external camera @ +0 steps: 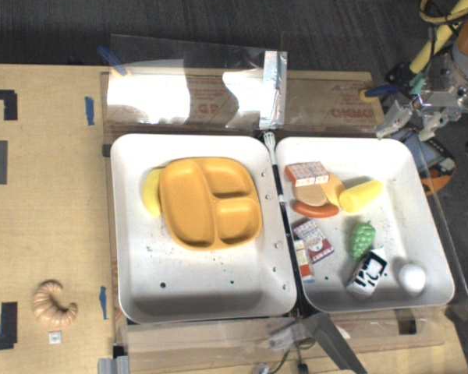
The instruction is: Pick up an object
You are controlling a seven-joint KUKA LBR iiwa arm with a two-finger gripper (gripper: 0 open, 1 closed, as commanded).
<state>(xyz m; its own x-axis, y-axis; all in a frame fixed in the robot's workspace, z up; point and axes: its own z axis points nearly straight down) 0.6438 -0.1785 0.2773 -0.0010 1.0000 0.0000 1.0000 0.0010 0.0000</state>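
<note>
The right bin (421, 209) holds several small objects: a red and white box (306, 173), a sausage (317, 207) under a slice of bread (318, 192), a yellow oblong piece (360, 195), green grapes (363, 238), a black and white carton (368, 272), a white ball (412, 277) and a small printed packet (313, 238). My gripper (423, 109) hangs beyond the bin's far right corner, outside the bin, apart from all of them. Nothing shows beneath it.
The left bin (140, 271) holds an orange divided plate (210, 201) with a yellow piece (150, 190) tucked under its left side. A toy croissant (54, 304) lies on the bench at the lower left. A clear plastic sheet (195, 92) stands behind the bins.
</note>
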